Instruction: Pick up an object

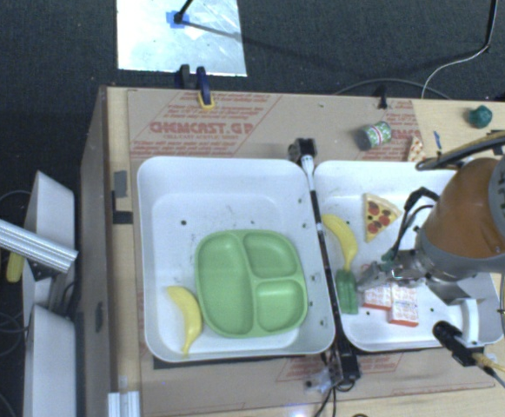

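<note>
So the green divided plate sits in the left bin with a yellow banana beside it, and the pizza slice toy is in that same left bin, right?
Not quite. The camera view shows the green divided plate in the left white bin with a yellow banana beside it, but the triangular pizza slice toy lies in the right white bin, near its far side.

Left bin (161, 233): white; divided plate (252, 282) green; banana (185, 316) yellow. Right bin (348, 181): white; pizza slice (379, 215) yellow, red-dotted; packet (393, 301) red-and-white.

Grey arm (504, 198) with 1 wide orange band (465, 215), black cables (413, 211) looped beside its wrist
</note>
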Tool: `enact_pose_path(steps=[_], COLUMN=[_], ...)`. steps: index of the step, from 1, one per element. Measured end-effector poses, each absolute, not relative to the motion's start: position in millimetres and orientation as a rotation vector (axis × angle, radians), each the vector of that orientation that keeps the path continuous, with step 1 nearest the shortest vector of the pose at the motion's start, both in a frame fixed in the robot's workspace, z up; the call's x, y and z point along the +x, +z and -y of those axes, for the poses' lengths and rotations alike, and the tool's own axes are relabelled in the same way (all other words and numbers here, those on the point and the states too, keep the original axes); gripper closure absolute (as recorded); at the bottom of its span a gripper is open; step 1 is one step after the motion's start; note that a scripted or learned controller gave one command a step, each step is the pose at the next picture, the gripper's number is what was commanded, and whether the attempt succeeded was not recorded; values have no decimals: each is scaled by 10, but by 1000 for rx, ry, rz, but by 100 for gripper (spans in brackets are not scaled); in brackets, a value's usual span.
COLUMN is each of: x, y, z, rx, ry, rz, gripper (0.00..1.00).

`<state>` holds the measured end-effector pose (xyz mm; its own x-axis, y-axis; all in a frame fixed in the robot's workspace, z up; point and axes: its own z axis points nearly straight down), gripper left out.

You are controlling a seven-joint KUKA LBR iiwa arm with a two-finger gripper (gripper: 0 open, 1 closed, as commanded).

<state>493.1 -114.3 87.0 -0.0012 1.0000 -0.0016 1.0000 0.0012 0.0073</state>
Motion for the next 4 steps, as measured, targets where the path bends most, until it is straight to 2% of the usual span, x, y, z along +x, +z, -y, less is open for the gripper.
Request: enact_pose_path(steps=[1, 2, 3, 4], x=[5749, 6504, 6697, 6351], y=[1486, 890, 1404, 886], z=[1317, 1157, 1487, 1320], rx=[2216, 2209, 2215, 2212], ry=[3, 11, 4, 6], rz=[-2222, -2220, -2220, -2218], gripper=[0, 0, 0, 0])
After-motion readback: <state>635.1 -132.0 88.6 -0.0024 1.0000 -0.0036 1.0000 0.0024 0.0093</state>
